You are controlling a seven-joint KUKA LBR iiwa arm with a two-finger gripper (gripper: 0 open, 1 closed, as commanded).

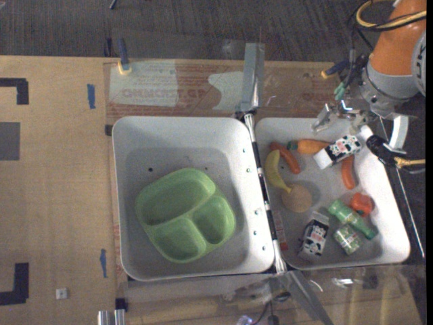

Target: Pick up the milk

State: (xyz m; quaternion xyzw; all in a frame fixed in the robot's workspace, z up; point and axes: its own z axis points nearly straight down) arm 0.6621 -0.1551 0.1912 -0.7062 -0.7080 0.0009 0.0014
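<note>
Left of the milk carton [314, 239], a green divided plate [186, 213] occupies the neighbouring bin [128, 141]. Up-right of the carton, the gripper [336, 114] hangs over the bin's far edge; jaw state indeterminable.

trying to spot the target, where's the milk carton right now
In the camera view, one milk carton stands near the right bin's front edge, beside the green bottle; a second cow-patterned carton lies by the carrot.
</note>
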